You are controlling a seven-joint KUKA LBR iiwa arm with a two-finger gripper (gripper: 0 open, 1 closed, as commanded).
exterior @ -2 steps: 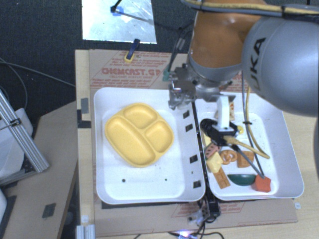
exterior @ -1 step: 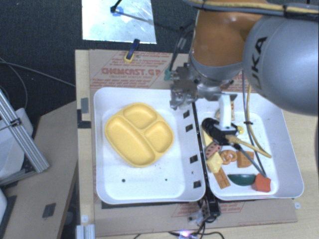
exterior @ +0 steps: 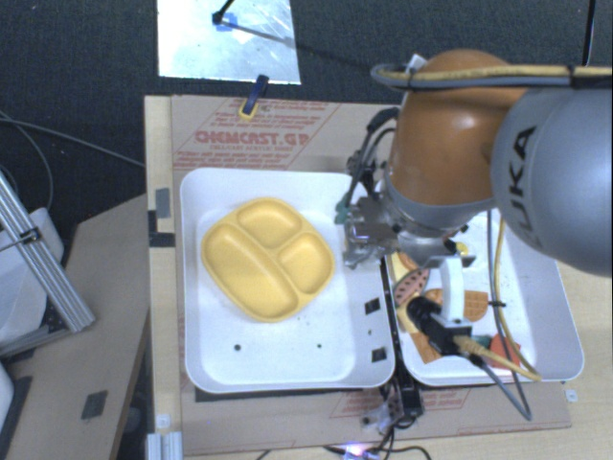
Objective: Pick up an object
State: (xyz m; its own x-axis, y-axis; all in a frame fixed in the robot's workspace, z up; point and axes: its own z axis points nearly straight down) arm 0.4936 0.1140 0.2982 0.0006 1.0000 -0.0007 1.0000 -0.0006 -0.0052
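Note:
A yellow divided plate (exterior: pixel 266 257) lies flat in the left white bin (exterior: pixel 278 367), towards its back left. My gripper (exterior: pixel 359 241) hangs over the wall between the two bins, just right of the plate and apart from it. The orange wrist and grey arm cover most of the right bin (exterior: pixel 561 338). Below the wrist, a brown patterned piece (exterior: pixel 412 283), an orange piece (exterior: pixel 475 305) and an orange-red piece (exterior: pixel 506 351) show in that bin, partly hidden. Nothing is seen held.
The bins sit on a cardboard sheet (exterior: pixel 254 137) with red print. A small blue and yellow item (exterior: pixel 254 96) lies at its back edge, near a shiny sheet (exterior: pixel 228 22). A metal frame (exterior: pixel 38 257) stands at the left.

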